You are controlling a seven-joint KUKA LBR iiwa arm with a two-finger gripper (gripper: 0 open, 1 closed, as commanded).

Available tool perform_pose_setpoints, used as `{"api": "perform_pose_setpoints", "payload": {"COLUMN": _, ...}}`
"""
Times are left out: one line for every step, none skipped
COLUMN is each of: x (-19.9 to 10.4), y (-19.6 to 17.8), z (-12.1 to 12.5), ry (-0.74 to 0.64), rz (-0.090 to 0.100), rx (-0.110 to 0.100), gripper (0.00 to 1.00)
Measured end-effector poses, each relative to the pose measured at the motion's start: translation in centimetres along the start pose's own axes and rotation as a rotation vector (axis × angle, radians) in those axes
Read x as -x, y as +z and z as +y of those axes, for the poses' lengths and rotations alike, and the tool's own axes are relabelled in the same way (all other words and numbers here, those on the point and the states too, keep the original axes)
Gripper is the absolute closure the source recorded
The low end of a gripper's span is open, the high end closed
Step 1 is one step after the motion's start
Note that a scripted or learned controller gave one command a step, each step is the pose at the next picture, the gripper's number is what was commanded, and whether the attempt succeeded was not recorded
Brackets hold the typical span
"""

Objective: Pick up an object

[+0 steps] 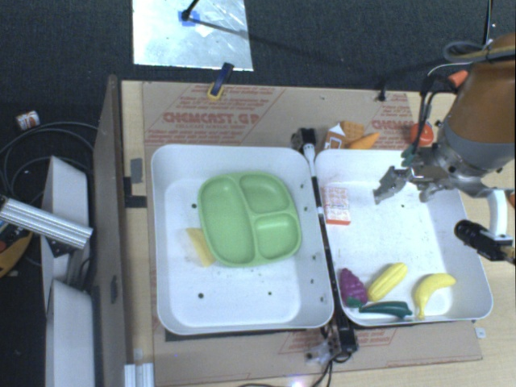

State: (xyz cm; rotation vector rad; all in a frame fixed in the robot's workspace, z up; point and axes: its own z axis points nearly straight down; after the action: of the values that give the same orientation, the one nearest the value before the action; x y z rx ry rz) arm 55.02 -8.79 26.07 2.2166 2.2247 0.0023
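The surface point(242, 107) is covered by two white bins set side by side. The left bin point(173, 240) is largely taken up by a green divided plate point(248, 218), with a pale yellow piece point(198, 247) lying against the plate's left edge. Above the far side of the right bin point(459, 297) the gripper point(390, 185) is seen with its fingers parted, nothing between them. Near that bin's front edge a yellow banana point(430, 289), a corn cob point(387, 280), purple grapes point(351, 285) and a green pod point(385, 308) are gathered. A red-and-white packet point(335, 203) is found by its left wall.
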Motion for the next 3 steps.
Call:
{"api": "perform_pose_setpoints", "payload": {"x": 6.6, "y": 11.1, "z": 0.6, "ry": 0.008, "rz": -0.002, "rx": -0.009, "gripper": 0.0}}
{"api": "perform_pose_setpoints", "payload": {"x": 9.1, "y": 17.8, "z": 5.8, "ry": -0.001, "rz": -0.003, "rx": 0.004, "gripper": 0.0}}
{"api": "perform_pose_setpoints", "payload": {"x": 7.3, "y": 17.6, "z": -7.0, "ry": 0.008, "rz": 0.003, "rx": -0.009, "gripper": 0.0}}
